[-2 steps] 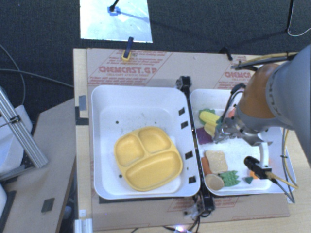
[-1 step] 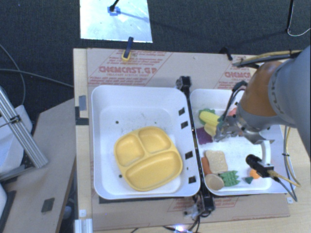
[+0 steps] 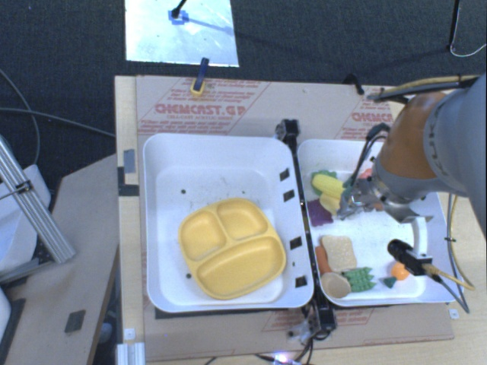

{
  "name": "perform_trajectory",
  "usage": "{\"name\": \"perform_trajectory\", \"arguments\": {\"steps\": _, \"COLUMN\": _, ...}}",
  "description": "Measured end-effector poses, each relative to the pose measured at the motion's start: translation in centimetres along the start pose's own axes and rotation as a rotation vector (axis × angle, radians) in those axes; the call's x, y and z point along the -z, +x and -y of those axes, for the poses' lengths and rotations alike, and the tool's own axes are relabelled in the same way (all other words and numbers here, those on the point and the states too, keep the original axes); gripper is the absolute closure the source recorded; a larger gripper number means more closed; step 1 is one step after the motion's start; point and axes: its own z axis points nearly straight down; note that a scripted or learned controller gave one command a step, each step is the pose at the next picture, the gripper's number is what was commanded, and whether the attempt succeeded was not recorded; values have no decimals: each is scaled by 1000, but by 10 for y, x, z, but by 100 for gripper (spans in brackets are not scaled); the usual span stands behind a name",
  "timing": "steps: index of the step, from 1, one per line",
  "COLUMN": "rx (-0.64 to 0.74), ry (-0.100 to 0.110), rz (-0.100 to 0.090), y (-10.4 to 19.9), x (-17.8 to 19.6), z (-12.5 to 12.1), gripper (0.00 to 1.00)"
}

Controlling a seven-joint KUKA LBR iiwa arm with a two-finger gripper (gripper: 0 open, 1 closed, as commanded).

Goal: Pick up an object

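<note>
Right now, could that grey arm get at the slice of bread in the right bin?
Probably yes. The bread slice lies flat and uncovered in the right bin, with the arm just above it; only the carrot crowds its left edge.

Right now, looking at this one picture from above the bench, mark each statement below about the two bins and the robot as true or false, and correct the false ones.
1. The yellow divided plate lies in the left bin. True.
2. The plate has three compartments. True.
3. The arm's hand is over the left bin. False: it is over the right bin, near the yellow corn.
4. The slice of bread rests on the yellow plate. False: it lies in the right bin.
5. A purple item lies in the right bin near the divider between the bins. True.
</note>
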Motion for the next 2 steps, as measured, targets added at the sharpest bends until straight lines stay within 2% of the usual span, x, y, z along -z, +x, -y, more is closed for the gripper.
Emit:
{"name": "perform_trajectory", "arguments": {"steps": 1, "rx": -14, "ry": 5, "rz": 0, "y": -1, "x": -33, "z": -12, "gripper": 100}}
{"name": "perform_trajectory", "arguments": {"steps": 2, "rx": -9, "ry": 2, "rz": 0, "y": -1, "x": -21, "z": -13, "gripper": 100}}
